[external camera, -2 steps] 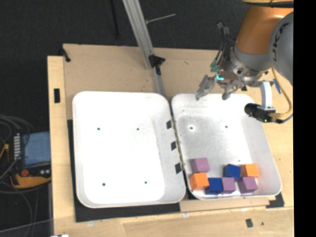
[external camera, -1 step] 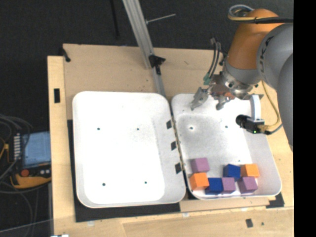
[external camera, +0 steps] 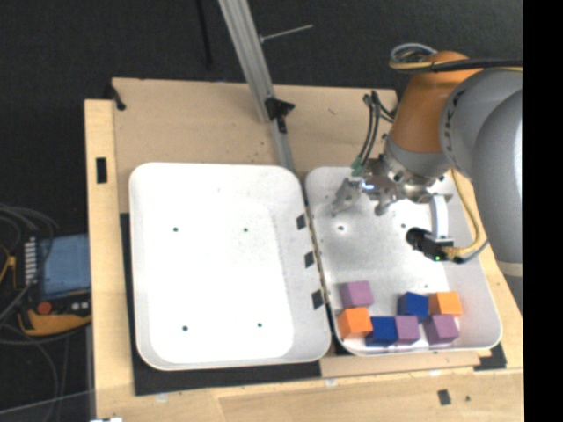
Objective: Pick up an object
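- While the arm (external camera: 475,121) reaches in over the far end of the right bin (external camera: 387,244), you have the gripper (external camera: 362,192) hanging above bare bin floor, well apart from any block.
- You cannot tell from this view how the jaws stand; the wrist and cables crowd that spot, and nothing shows between them.
- You find the things to pick bunched at the near end of the right bin: a purple block (external camera: 356,294) touching an orange block (external camera: 355,322) just in front of it, then a blue block (external camera: 383,331), a second purple block (external camera: 406,328), a third purple block (external camera: 442,328), a second blue block (external camera: 413,305) and a second orange block (external camera: 447,303).
- You should expect these small cubes to be light and stiff, with flat faces that likely give a sure hold and little risk of damage.
- You would probably do best taking one on two opposite flat faces, choosing a block at the edge of the cluster, such as the first purple one, since its far side is free.
- You risk nudging neighbours where blocks touch, because there is no gap for a finger.
- The left bin (external camera: 220,262) is not where your target lies.
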Controlling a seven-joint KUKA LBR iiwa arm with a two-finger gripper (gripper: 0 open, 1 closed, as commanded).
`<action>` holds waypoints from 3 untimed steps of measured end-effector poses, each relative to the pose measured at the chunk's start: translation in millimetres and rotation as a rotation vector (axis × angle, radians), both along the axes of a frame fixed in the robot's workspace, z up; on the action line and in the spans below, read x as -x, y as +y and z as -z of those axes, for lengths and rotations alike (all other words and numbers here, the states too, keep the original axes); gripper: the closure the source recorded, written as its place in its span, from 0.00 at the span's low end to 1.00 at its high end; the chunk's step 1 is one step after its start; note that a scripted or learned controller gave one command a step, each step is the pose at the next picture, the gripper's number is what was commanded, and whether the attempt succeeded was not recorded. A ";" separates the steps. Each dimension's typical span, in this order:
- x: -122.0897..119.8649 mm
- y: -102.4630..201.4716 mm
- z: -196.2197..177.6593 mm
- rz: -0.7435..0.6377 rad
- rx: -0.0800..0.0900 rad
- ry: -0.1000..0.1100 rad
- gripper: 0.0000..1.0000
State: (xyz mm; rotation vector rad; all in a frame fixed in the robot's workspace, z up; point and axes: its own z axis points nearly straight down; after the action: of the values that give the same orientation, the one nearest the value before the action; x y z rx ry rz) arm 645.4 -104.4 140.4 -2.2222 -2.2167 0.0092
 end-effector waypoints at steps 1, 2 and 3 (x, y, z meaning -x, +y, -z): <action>0.4 -1.7 45.5 0.002 0.001 -0.004 0.00; -1.6 -1.9 31.3 0.008 -0.001 -0.012 1.00; -2.7 -0.6 -33.7 0.002 -0.002 -0.014 1.00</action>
State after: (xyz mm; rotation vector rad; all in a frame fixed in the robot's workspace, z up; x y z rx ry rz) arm 648.1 -105.0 174.1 -2.2306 -2.2203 -0.0079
